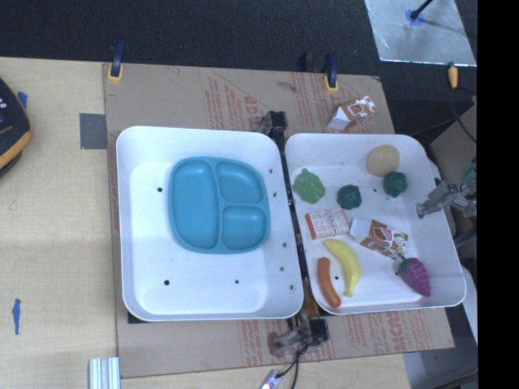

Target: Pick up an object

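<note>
Nearest the camera, along the front of the right bin (pixel 438 298), lie a hot dog (pixel 328 283), a banana (pixel 346 264) touching it, and purple grapes (pixel 415 275) toward the right corner. Behind them sit two small printed packets (pixel 326 222) (pixel 383 237). Farther back come a green leafy piece (pixel 308 186), two dark green lumps (pixel 349 196) (pixel 395 184) and a pale round fruit (pixel 382 160). My pincer (pixel 434 203) hangs at the bin's right rim, clasping nothing; whether it is apart or together I cannot tell. The left bin (pixel 146 298) holds a blue divided tray (pixel 219 204).
</note>
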You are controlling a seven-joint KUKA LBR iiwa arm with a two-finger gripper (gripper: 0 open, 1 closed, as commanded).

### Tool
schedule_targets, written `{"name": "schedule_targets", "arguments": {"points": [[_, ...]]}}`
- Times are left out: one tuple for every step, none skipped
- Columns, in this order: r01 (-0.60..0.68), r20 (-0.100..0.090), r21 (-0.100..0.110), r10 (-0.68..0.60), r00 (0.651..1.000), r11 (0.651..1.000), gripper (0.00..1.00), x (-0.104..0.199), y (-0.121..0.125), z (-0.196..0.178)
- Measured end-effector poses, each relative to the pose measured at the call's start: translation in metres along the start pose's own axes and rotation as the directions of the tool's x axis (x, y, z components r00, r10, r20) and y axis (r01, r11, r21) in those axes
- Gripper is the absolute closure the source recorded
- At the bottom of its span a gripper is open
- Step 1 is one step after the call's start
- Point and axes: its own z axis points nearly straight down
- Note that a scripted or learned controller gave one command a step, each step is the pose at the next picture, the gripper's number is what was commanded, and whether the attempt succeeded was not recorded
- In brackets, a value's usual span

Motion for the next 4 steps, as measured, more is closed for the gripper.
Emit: {"name": "schedule_targets", "arguments": {"points": [[0.000, 0.000, 0.001, 0.000, 1.000, 1.000, 0.00, -0.004, -0.020, 0.121], [0.000, 0.006, -0.020, 0.000, 1.000, 1.000, 0.00, 0.020, 0.039, 0.164], [-0.003, 0.014, -0.022, 0.003, 1.000, 1.000, 1.00, 0.015, 0.038, 0.152], [-0.003, 0.015, -0.023, 0.003, 1.000, 1.000, 0.00, 0.015, 0.038, 0.151]]}}
